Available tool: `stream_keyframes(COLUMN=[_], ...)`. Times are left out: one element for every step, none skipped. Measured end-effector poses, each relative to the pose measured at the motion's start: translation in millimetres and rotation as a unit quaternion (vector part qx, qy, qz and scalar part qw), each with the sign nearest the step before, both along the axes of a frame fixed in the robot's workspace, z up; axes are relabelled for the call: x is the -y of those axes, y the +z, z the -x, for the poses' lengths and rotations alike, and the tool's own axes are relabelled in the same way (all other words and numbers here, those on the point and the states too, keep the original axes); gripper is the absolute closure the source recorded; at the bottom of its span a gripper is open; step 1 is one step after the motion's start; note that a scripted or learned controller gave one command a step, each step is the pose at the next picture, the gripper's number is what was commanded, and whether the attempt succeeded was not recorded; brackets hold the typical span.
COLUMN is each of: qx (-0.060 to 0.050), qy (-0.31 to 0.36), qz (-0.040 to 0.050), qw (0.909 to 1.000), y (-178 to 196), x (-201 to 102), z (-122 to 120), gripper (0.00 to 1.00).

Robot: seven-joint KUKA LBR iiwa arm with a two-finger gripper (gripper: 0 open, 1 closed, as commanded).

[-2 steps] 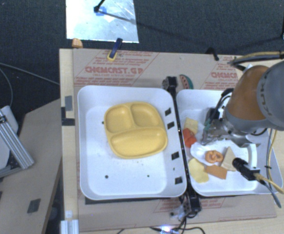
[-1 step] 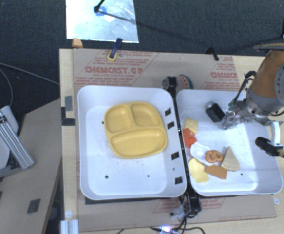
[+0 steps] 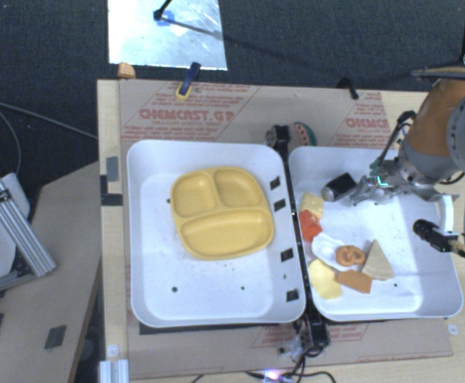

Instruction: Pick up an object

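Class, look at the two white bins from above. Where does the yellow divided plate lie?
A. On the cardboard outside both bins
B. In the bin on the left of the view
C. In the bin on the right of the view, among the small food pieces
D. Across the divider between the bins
B: the yellow divided plate lies flat inside the left bin, apart from the small food pieces gathered in the right bin.

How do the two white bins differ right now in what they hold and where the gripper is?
The left bin holds one yellow divided tray, while the right bin holds a cluster of small food pieces along its left side. The gripper hangs over the right bin's upper part; nothing hangs over the left bin. Both are shallow, white and sit side by side.
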State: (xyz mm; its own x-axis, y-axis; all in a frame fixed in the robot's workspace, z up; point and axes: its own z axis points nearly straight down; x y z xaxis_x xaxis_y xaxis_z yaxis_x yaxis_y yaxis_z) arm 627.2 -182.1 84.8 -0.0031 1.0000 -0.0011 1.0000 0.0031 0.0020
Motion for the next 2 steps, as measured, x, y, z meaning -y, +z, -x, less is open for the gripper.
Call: stream_keyframes(qx=[-0.018,0.005], qy=[-0.002,-0.004], qz=[-0.0017,0.0029], qw=[0.9998,1.0000], y=[-3.2,92.6], x=[-59.1,30.8], z=[-27.8,-42.6], gripper=[0.00,0.00])
